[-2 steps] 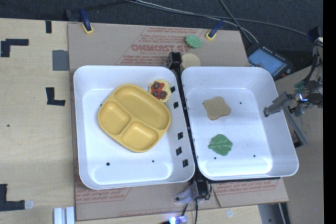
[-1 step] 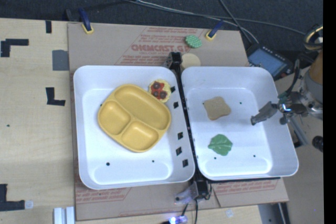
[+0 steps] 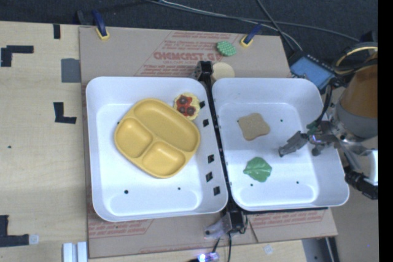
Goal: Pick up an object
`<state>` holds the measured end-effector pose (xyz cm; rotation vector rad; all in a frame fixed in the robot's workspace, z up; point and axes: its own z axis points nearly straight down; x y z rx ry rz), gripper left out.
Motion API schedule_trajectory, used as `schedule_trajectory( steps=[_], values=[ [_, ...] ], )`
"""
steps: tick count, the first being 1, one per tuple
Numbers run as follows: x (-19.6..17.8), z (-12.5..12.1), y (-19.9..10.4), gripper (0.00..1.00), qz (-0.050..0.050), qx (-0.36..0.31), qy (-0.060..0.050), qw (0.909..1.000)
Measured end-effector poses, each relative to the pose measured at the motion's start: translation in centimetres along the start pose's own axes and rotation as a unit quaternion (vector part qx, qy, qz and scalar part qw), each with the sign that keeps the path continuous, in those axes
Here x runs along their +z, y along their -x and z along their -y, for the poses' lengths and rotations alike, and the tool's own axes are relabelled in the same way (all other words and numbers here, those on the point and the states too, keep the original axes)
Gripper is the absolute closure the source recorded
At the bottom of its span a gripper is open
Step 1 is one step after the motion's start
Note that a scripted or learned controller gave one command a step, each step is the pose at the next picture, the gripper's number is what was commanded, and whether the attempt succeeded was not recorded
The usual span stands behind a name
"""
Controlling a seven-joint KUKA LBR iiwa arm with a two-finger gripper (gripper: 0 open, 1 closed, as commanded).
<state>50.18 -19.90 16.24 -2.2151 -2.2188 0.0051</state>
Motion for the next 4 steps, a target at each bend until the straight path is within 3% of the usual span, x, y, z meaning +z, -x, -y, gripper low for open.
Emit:
schedule_trajectory(
  steps=[1, 2, 3, 4],
  values=[
    [4.5, -0.5, -0.2, 0.0, 0.001, 0.0, 0.001, 1.0],
    [3.2, -0.6, -0.2, 1.0, 0.001, 0.0, 0.002, 1.0],
    [-1.7, 0.3, -0.6, 1.0, 0.002, 0.0, 0.005, 1.0],
    [-7.9, -0.4, -0.5, 1.0, 0.002, 0.0, 0.006, 1.0]
  ],
)
